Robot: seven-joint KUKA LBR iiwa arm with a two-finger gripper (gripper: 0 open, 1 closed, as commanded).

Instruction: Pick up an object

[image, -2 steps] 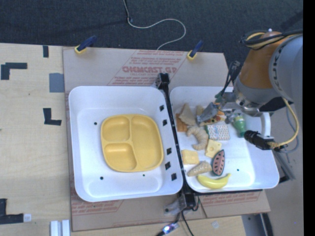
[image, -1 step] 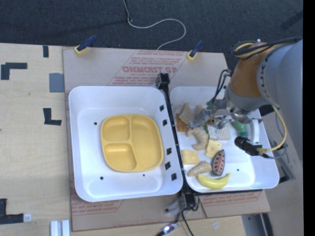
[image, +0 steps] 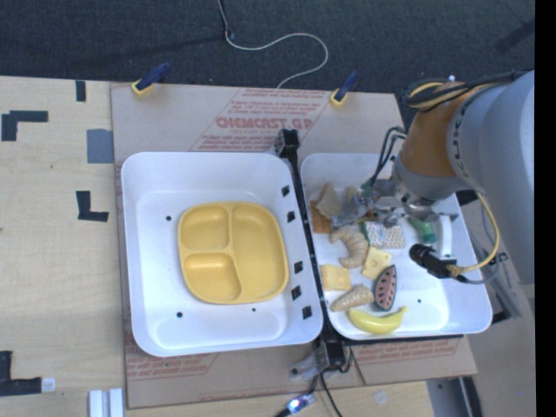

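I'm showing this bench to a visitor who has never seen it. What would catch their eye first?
Most likely the yellow divided plate, alone in the middle of the left bin. Next, the heap of toy food in the right bin: a banana at the near edge, a watermelon slice just above it, and a croissant further up. The grey and orange arm comes in from the right, its hand low over that heap.
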